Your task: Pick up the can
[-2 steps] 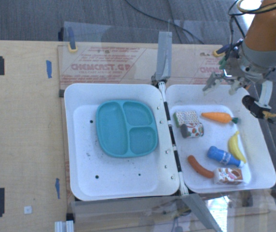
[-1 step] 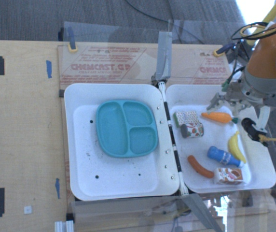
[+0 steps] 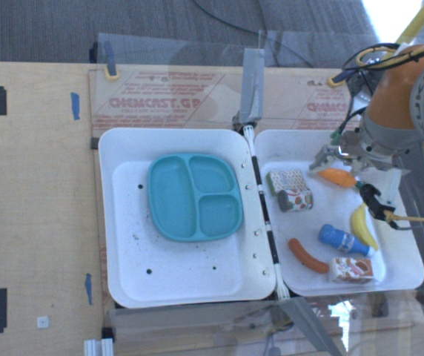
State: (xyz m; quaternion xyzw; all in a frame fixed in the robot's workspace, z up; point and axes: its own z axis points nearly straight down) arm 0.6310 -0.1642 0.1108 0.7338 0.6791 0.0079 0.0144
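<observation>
The can [image 3: 290,190] lies on its side in the left part of the right bin [image 3: 408,273]. It has a pale patterned label with red marks and a grey end facing the front. My gripper [image 3: 332,156] hangs over the back of the same bin, to the right of the can and a little behind it, apart from it. Directly below the gripper lies an orange carrot [image 3: 337,177]. Nothing shows held in the gripper.
The right bin also holds a banana [image 3: 362,228], a blue bottle [image 3: 342,239], a red sausage [image 3: 307,256] and a small printed carton [image 3: 352,270]. A teal divided plate [image 3: 195,196] lies in the left bin [image 3: 123,273]. A ridge separates the bins.
</observation>
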